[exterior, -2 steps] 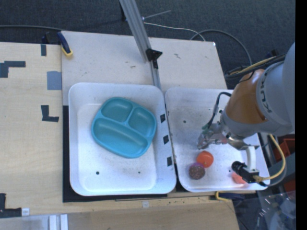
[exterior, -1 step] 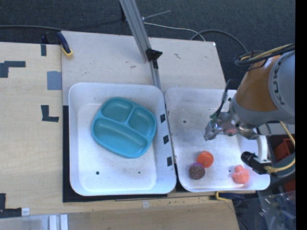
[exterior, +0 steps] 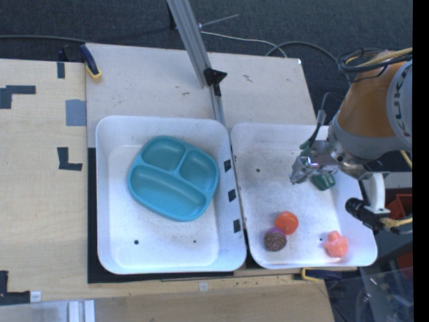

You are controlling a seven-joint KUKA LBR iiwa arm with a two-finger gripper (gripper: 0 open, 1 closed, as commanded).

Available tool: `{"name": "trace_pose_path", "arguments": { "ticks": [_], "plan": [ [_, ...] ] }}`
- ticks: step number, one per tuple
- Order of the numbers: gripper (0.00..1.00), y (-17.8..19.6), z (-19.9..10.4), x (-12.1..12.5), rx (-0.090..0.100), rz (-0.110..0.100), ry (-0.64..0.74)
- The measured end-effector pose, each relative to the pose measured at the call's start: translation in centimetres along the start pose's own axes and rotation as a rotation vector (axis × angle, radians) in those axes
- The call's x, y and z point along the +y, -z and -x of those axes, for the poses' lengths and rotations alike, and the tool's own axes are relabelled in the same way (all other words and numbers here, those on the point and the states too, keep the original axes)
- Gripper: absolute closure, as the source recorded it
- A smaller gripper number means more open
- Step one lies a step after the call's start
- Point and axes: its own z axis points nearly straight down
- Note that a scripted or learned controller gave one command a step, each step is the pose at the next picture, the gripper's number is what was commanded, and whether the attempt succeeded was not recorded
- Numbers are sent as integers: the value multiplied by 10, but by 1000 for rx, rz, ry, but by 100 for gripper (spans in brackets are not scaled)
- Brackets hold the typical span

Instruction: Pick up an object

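Observation:
My gripper [exterior: 303, 170] hangs over the middle of the right bin [exterior: 258, 146], under the grey arm with its orange band. A small dark green object [exterior: 325, 180] lies right beside the gripper on its right, partly hidden by the wrist. Whether the two touch is unclear. At the bin's front lie an orange ball [exterior: 287, 223], a dark brown-purple ball [exterior: 275, 240] and a salmon-pink object [exterior: 336, 245], all apart from the gripper.
A blue divided plate [exterior: 174, 178] lies tilted in the left bin [exterior: 110, 200]. A metal pole [exterior: 194, 39] slants down to the divide between the bins. Cables trail over the bench at the back right.

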Motion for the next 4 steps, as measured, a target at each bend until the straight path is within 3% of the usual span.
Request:
{"name": "trace_pose_path", "arguments": {
  "ticks": [1,4],
  "plan": [
    [100,53,0,1,-1,0,-1],
    [100,32,-146,38,2,-6,3]
  ]
}}
